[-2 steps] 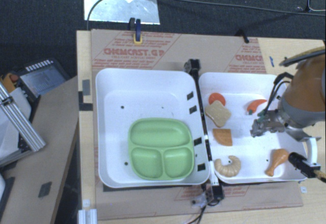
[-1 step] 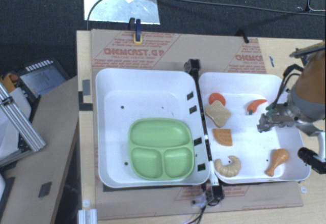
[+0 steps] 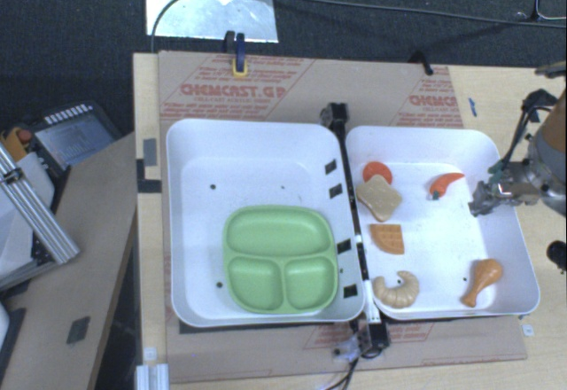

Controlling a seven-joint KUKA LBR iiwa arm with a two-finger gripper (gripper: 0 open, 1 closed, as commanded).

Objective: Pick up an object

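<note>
Camera view: chili pepper (image 3: 446, 183) left of end effector (image 3: 485, 199).

Red print reading "CHEMCAST" — followed by unclear letters — repeats across the brown sheet (image 3: 266, 82) under both bins.

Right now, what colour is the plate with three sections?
Light green plate, seen in the camera view, in the left bin.

Arm (image 3: 551, 153) cut off at right edge, end effector (image 3: 485, 198) fingers too blurred to judge
</note>
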